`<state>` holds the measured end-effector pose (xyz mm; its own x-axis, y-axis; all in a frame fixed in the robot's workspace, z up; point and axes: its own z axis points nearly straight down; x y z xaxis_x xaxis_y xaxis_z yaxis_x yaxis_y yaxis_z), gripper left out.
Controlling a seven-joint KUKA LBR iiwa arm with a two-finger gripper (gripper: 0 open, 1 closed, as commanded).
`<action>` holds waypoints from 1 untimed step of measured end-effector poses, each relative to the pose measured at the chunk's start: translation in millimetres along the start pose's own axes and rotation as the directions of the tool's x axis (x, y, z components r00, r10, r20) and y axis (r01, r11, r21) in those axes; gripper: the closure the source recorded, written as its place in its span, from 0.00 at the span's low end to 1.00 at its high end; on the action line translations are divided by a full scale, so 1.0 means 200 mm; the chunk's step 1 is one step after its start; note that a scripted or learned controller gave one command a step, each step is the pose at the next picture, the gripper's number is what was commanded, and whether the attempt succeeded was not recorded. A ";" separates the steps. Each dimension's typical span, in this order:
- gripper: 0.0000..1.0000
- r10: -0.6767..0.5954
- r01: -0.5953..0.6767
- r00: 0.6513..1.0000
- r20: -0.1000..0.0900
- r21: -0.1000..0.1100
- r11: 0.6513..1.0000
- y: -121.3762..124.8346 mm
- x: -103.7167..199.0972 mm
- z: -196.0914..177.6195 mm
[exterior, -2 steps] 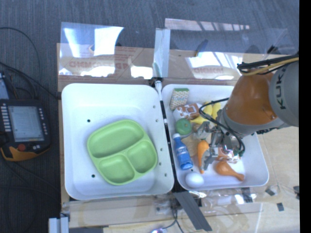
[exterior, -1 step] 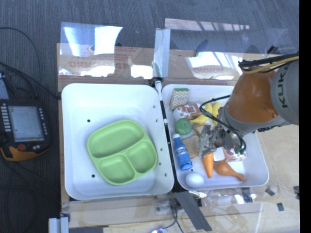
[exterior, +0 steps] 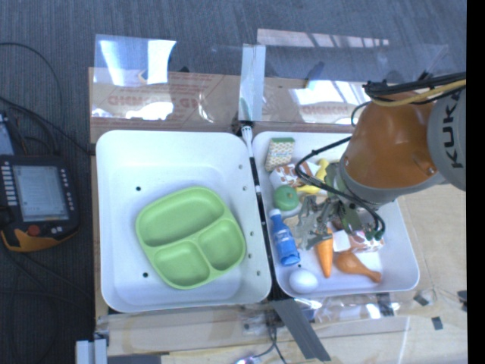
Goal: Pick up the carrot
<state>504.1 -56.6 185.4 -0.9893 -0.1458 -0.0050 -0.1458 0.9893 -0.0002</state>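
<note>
Grey carpet (exterior: 227, 6) under white bins (exterior: 121, 203)

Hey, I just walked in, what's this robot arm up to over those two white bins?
The arm reaches into the right bin, which holds a jumble of toy food. Its gripper hangs low over the clutter, just above the carrot, which lies on the bin floor between a blue bottle and a chicken drumstick. Nothing shows the carrot lifted yet. The left bin holds a green divided plate.
</note>
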 end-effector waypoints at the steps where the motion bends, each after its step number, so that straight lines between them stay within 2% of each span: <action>1: 1.00 -0.337 0.337 0.941 -0.001 -0.001 0.941 0.08 -0.02 -0.07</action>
<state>504.9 -40.7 198.8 -0.8821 -0.4710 -0.0032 -0.4710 0.8821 -0.0005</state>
